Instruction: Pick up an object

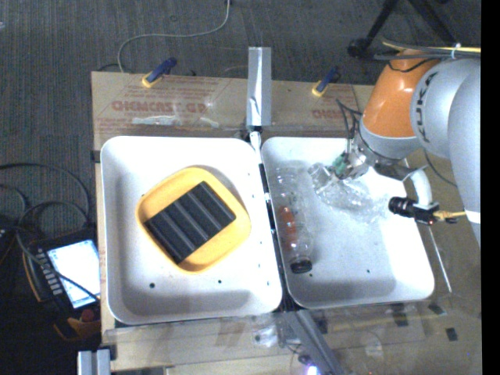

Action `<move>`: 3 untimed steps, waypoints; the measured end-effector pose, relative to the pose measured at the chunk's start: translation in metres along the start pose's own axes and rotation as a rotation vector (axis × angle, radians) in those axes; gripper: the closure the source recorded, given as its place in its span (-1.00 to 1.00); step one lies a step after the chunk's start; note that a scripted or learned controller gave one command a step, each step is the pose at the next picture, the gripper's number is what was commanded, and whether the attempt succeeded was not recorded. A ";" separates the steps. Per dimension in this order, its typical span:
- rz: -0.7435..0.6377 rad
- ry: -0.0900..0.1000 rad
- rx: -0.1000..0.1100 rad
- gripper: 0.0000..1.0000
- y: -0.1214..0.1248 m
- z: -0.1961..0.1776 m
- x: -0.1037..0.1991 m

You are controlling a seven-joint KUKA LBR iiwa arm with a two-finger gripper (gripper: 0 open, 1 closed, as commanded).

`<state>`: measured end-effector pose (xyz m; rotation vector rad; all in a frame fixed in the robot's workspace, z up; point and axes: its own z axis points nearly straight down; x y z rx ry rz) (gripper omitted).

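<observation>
- Crumpled clear plastic [344, 190] lies in the far half of the bin on the camera's right [375, 264], and the claw [346, 165] is right at its far edge.
- The claw is small and partly hidden by the wrist, so I cannot tell if it is apart or together, or if it has any plastic in it.
- The claw points down and to the left into the bin, close to the bin's back wall.
- Above the claw sits the orange band [394, 104], and the big grey arm [457, 108] bends in from the right over the bin's back corner.
- A clear bottle [291, 221] lies flat along the left wall of the same bin, near the plastic but not under the claw. Its black cap [301, 266] points to the front.
- Nothing lies on top of the plastic, and the front right part of this bin is bare white.
- The other bin [125, 170] holds a yellow tray [168, 194] with a black ribbed block [191, 219] in it, well apart from the claw.
- A grey metal post [258, 84] stands at the back between the two bins.
- Two blue and yellow clamps [158, 71] grip the back edge of the bench [156, 108].
- A small lit screen [70, 268] lies on the floor to the left of the bench.
</observation>
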<state>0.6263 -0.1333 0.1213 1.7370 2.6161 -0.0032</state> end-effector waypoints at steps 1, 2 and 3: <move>0.000 0.000 0.000 -1.00 0.000 0.000 0.000; 0.108 0.003 -0.002 -1.00 -0.006 0.009 -0.002; 0.096 0.002 -0.002 -1.00 0.017 -0.016 -0.020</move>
